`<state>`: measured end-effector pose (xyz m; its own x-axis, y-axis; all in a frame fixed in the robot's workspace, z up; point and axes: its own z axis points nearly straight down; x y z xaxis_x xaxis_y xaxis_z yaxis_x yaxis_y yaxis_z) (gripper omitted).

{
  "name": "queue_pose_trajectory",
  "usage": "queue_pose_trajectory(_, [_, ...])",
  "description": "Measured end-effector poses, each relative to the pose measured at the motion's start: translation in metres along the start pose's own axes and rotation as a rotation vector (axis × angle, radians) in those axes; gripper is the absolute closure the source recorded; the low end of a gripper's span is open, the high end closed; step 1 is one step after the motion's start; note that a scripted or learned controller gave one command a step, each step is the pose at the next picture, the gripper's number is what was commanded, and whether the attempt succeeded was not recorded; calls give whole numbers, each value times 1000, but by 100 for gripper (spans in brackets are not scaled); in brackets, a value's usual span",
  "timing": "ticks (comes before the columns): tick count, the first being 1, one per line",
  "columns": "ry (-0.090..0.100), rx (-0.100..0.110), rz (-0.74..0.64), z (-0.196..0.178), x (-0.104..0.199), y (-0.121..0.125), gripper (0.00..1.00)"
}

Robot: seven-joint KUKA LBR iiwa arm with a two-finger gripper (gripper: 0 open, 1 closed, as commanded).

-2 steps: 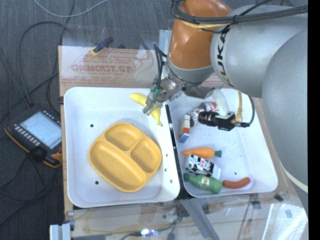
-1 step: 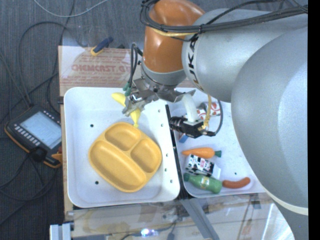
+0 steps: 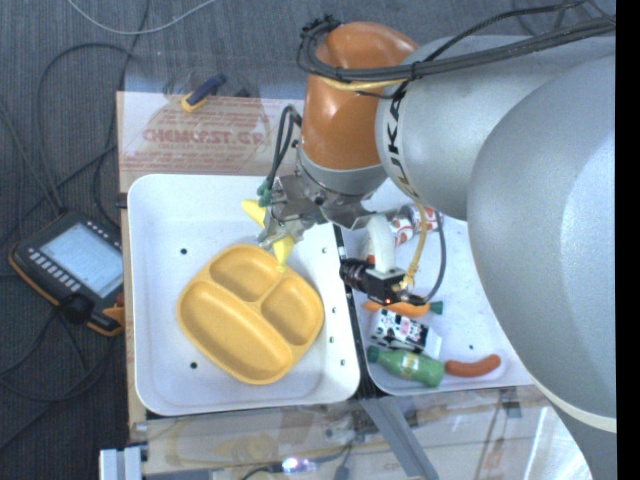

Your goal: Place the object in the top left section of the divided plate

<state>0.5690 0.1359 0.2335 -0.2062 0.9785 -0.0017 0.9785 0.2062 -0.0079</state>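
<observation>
The yellow divided plate lies in the left white bin, with its top left section nearest the gripper. My gripper hangs just above the plate's upper edge, under the orange wrist band. A small yellow object with a green tip shows between its fingers, sticking out to the upper left and again below at the plate's rim. The gripper looks shut on it. The wrist hides the object's middle.
The right bin holds a green bottle, an orange sausage-shaped toy, a white can and a printed card. A cardboard sheet lies behind the left bin. A teach pendant sits at far left.
</observation>
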Motion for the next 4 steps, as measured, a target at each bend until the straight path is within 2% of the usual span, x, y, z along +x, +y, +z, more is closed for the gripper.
queue_pose_trajectory(1, [-1,-2,12,-33,-14,3,100])
queue_pose_trajectory(2, [-3,-2,216,-57,25,1,100])
queue_pose_trajectory(3, [-1,1,317,-34,9,2,100])
queue_pose_trajectory(4, [-1,0,400,-46,28,2,100])
